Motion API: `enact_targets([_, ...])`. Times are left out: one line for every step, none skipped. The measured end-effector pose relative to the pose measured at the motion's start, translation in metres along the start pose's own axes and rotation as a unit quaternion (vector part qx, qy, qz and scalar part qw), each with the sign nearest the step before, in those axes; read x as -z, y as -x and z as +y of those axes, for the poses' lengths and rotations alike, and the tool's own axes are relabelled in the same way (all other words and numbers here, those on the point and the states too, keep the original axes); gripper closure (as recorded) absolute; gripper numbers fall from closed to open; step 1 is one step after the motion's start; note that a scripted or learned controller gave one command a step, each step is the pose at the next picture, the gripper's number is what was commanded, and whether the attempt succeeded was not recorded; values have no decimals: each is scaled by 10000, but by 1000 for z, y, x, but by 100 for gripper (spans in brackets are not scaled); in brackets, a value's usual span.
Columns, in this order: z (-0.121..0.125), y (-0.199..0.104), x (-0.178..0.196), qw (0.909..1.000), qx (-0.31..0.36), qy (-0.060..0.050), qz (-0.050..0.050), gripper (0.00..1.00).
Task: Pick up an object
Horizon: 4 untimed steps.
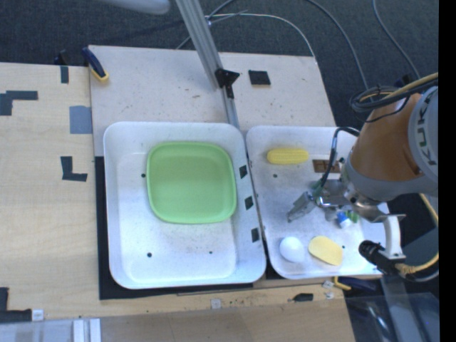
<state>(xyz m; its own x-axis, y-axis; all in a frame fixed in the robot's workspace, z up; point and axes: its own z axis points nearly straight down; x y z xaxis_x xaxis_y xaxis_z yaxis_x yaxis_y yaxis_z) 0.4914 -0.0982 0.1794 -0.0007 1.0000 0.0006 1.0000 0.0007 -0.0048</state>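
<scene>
Picking has not begun, by the look of it — nothing sits between the fingers. Candidate objects all lie in the right bin (265,191): a yellow corn cob (288,156) near its far edge, a white ball (291,248) and a yellow wedge-shaped piece (325,251) side by side near its front edge. Gripper (302,206) hangs over the middle of that bin, fingers spread and bare, pointing toward the bin's left wall, apart from all three objects. Left bin (117,191) carries a green plate (191,182), untouched. Remaining, as I judge it: choose an object, descend, close, lift — the whole task.

Hard to make out: a small blue-green item (345,219) at the wrist, partly hidden by the arm (388,155); whether it is a loose object or part of the rig, I cannot tell. The arm also covers the right bin's right edge.
</scene>
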Motion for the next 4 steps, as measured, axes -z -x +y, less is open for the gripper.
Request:
enact_targets([-3, -1, -63, 10000, -3, -10, 1, 0])
enact_targets([-2, -1, -50, 10000, 1, 16, 0, 100])
enact_targets([5, -1, 9, 10000, 1, 43, -5, 100])
enact_targets([1, -5, 53, 10000, 1, 39, -4, 100])
